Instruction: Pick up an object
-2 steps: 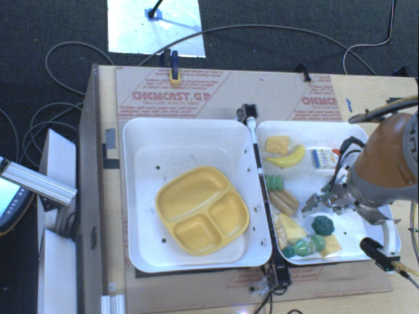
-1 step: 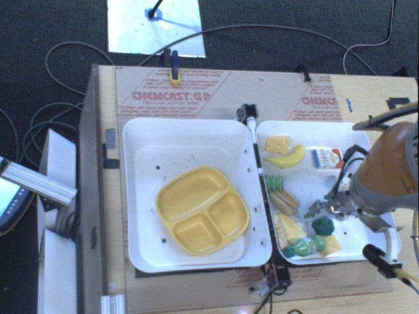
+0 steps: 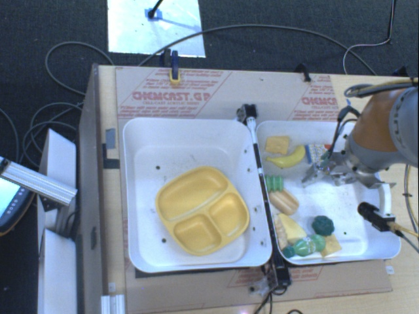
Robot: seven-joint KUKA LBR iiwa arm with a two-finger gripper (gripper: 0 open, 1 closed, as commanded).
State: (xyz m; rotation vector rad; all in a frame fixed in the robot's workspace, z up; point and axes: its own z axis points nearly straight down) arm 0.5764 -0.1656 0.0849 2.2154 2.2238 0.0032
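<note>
My gripper (image 3: 319,173) hangs over the middle of the right bin (image 3: 357,195), reaching in from the right on the grey arm with its orange band (image 3: 378,124). Just left of and above it lie a yellow banana (image 3: 289,157), a yellow cheese square (image 3: 277,143) and a blue-and-white packet (image 3: 317,152). Lower in the bin are a green piece (image 3: 274,183), a tan bread roll (image 3: 284,202), a yellow wedge (image 3: 291,228), a dark green broccoli (image 3: 322,225), a teal piece (image 3: 304,246) and an orange-yellow slice (image 3: 331,244). I see nothing held in the gripper.
The left bin (image 3: 141,175) holds a yellow divided tray (image 3: 201,209). A black-tipped rail (image 3: 256,156) runs between the two bins. Cables trail across the dark floor behind the bench, and a pale sheet (image 3: 155,17) lies at the top.
</note>
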